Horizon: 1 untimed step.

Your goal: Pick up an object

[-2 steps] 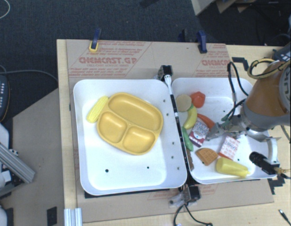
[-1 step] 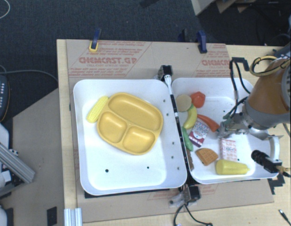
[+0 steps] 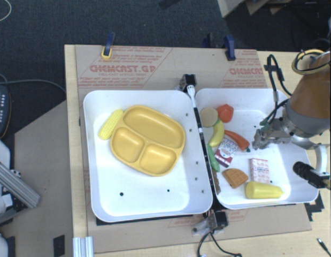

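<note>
The right bin holds several toy foods: a tan disc, an orange-red piece, a yellow banana, a red sausage, a small printed packet, a green pod, a brown toast slice, a pink carton and a yellow wedge. My gripper hangs low over this bin, just right of the sausage's end and above the pink carton. Its tip is dark and small in the camera view. Nothing shows held in it.
The left bin carries a yellow divided plate with a corn cob beside it at the left. A black divider strip runs between the bins. The arm's orange band and cables stand over the right bin's far right side.
</note>
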Each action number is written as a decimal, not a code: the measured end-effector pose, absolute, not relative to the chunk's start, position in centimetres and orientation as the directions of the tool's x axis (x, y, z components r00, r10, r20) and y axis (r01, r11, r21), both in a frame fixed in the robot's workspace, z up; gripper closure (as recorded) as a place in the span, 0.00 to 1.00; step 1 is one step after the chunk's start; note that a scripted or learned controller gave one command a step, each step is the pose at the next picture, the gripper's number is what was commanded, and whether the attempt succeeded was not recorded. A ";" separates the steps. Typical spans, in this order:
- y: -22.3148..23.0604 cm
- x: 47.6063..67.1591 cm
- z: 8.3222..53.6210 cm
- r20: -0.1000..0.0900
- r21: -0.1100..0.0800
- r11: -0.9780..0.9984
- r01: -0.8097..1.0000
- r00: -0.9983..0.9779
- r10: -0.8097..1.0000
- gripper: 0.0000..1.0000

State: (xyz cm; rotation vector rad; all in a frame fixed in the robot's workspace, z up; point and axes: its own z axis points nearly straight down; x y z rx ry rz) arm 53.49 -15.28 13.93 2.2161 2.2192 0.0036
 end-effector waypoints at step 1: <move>-15.1 54.3 18.5 -0.002 0.006 0.001 1.000 -0.001 1.000 1.00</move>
